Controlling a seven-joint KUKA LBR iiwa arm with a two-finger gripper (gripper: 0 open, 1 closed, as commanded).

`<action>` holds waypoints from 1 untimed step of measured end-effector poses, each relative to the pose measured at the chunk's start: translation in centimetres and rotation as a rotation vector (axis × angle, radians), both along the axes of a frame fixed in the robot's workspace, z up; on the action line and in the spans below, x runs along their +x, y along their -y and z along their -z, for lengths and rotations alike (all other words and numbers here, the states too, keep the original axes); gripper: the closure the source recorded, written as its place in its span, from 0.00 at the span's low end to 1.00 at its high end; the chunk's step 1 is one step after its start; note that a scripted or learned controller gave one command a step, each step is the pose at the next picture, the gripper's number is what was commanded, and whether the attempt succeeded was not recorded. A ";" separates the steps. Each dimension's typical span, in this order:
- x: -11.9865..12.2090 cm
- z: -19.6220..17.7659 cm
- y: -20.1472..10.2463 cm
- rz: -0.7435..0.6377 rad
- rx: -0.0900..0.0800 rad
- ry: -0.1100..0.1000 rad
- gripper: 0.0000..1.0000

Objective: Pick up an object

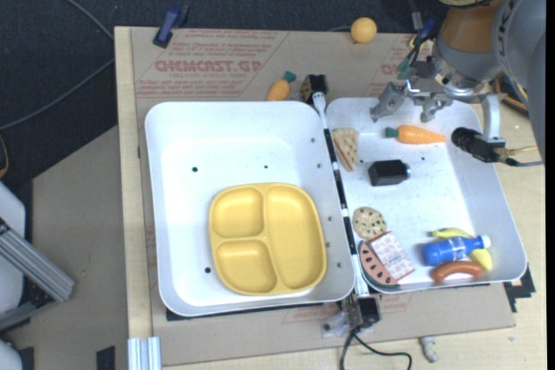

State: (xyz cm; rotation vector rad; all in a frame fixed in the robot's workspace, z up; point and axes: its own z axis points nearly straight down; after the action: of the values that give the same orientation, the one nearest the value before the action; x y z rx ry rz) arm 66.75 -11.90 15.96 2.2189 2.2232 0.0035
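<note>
Gripper (pixel 408 104) hangs over the far edge of the right bin (pixel 507 225), fingers spread and holding nothing. Nearest it lies a toy carrot (pixel 418 134), on its side on the bin floor, just in front of the fingers. A good grasp would likely centre over the carrot's thick middle, straddling its narrow width, clear of the black block (pixel 388 172) nearby.

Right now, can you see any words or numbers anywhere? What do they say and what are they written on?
"CHEMCAST GP": red letters printed on the brown paper board under the bins, readable behind the left bin.
The same red print repeats near the right bin, but there it is too cut off to read.
The blue bottle has a label, too small to read.
The red and white packet has print, too blurred to read.
</note>
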 end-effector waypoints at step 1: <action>-5.7 -5.7 -4.9 0.000 0.000 -0.002 1.00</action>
State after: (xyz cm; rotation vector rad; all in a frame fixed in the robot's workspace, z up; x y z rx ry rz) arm 61.06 -7.01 21.63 2.2200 2.2240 0.0010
